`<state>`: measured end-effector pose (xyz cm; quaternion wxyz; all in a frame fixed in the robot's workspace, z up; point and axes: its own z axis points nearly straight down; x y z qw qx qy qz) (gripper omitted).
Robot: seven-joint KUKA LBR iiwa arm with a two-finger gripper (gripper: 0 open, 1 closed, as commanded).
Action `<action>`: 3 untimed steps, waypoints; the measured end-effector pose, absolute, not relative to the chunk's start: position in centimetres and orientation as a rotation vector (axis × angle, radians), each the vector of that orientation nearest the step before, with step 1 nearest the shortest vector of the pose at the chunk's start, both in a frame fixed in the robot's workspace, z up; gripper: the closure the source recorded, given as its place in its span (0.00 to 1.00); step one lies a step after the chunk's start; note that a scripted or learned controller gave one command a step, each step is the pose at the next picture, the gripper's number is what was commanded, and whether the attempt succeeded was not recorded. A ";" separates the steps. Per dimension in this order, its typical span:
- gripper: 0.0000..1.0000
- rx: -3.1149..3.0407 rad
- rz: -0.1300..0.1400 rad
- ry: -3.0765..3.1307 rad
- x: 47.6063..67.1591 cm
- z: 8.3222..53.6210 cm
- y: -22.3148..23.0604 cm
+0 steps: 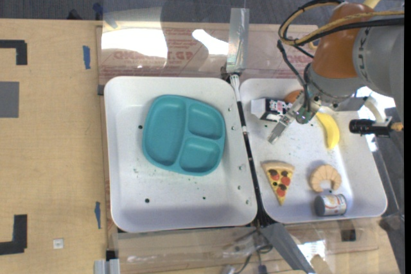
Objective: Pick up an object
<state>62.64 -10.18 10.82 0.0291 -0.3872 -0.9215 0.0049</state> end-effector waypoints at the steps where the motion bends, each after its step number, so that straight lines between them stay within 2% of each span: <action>1: 0.00 -1.624 0.038 -2.569 64.4 9.2 -9.7; 2: 1.00 -1.644 0.058 -2.593 64.5 10.1 -10.7; 3: 0.00 -1.631 0.072 -2.569 63.9 9.4 -10.6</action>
